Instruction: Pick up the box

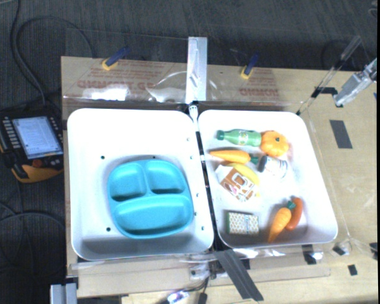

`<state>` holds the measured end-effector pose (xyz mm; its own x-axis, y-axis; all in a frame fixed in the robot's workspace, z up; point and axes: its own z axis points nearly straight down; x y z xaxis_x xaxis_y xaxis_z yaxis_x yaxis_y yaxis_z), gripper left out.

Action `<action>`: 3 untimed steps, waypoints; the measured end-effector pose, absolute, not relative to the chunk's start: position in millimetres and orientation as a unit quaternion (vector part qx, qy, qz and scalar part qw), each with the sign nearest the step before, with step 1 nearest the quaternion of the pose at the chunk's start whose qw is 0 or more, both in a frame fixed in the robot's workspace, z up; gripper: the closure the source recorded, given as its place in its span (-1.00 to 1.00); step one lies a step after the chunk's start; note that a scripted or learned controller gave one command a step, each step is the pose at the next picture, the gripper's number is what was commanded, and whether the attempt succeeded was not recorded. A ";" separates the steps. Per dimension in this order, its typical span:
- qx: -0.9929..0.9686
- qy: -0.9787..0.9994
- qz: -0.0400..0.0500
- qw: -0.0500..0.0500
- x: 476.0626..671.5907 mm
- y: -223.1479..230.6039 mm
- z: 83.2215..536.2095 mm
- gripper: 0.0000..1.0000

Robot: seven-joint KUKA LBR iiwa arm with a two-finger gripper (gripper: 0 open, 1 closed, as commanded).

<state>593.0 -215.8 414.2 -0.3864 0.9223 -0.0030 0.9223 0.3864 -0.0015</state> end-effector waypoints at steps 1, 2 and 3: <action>0.554 0.833 -0.002 0.002 594.0 -215.5 423.7 1.00; 0.554 0.833 -0.003 0.004 595.0 -215.2 433.4 1.00; 0.621 0.784 0.000 0.000 643.2 -218.1 347.5 1.00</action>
<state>643.2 -218.1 347.5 -0.2285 0.9735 -0.0009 0.9735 0.2285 -0.0005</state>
